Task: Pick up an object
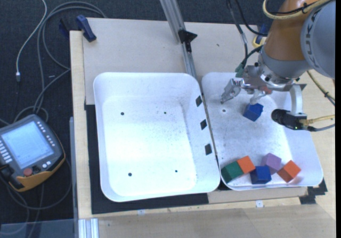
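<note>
My gripper [243, 97] hangs over the back part of the right bin [233, 137], below the orange wrist. Its two fingers [229, 92] are spread apart, so it is open with nothing between them. A blue cube [253, 111] sits on the bin floor just in front of the right finger, close to it but outside the gap. Along the bin's front edge lie a green cube [231, 171], an orange cube [245, 164], a second blue cube [260, 174], a purple cube [273, 161] and another orange cube [290, 170].
The left bin [97, 89] stands beside the right one, with black clips [203, 124] along the shared rim. A slanted metal pole [171, 10] rises behind the bins. A cable and black connector [287, 119] trail at the arm's right. A teach pendant [26, 152] rests off the bench at left.
</note>
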Robot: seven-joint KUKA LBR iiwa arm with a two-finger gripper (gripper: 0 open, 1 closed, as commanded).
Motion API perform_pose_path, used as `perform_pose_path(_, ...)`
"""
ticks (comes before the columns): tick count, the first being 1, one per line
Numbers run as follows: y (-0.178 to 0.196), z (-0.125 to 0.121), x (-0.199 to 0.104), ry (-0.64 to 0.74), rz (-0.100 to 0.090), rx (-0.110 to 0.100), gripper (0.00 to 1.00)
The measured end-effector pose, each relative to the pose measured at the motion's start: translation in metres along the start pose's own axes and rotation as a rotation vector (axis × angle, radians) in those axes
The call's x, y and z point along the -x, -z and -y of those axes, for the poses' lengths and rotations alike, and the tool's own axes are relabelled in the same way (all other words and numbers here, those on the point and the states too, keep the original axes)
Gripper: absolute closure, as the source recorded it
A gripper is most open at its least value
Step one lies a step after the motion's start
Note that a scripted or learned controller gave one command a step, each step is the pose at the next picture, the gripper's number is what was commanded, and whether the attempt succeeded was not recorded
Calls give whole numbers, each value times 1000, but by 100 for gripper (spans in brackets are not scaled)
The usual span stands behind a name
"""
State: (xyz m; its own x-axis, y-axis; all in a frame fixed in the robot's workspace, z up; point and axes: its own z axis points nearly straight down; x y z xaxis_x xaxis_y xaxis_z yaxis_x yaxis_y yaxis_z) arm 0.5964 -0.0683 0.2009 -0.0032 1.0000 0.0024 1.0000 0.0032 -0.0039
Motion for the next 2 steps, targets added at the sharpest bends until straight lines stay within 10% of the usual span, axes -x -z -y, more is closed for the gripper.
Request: perform_pose_path(2, -1, 11, -42, 2, -1, 0, 0)
